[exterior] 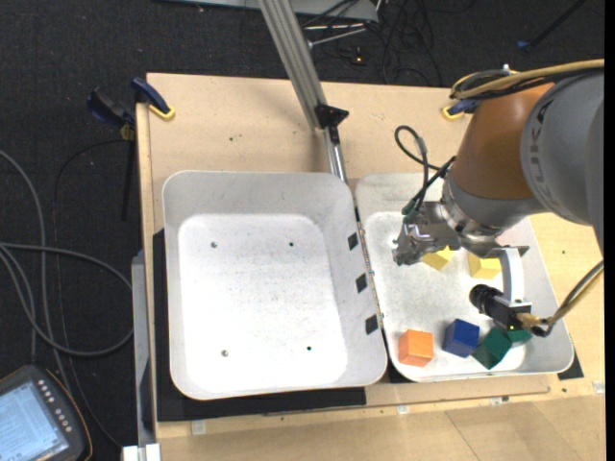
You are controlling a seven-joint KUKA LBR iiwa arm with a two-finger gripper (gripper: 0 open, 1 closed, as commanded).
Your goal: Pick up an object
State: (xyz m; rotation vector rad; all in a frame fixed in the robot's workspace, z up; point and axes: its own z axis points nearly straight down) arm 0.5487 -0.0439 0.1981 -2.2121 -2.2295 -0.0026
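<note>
My gripper [410, 250] hangs low over the upper left part of the right bin [423, 368], under the grey wrist with its orange band. A yellow block [438, 257] lies just to the right of it, partly under the wrist. A second yellow block [483, 267] lies further right. Along the bin's front lie an orange block [416, 347], a blue block [461, 337] and a green block [495, 347]. I see nothing held.
The left bin [259, 281] stands beside the right one, with a shared rim [365, 277] between them. A slanted metal post [298, 56] rises behind the bins. Clamps sit at the bench's back corners.
</note>
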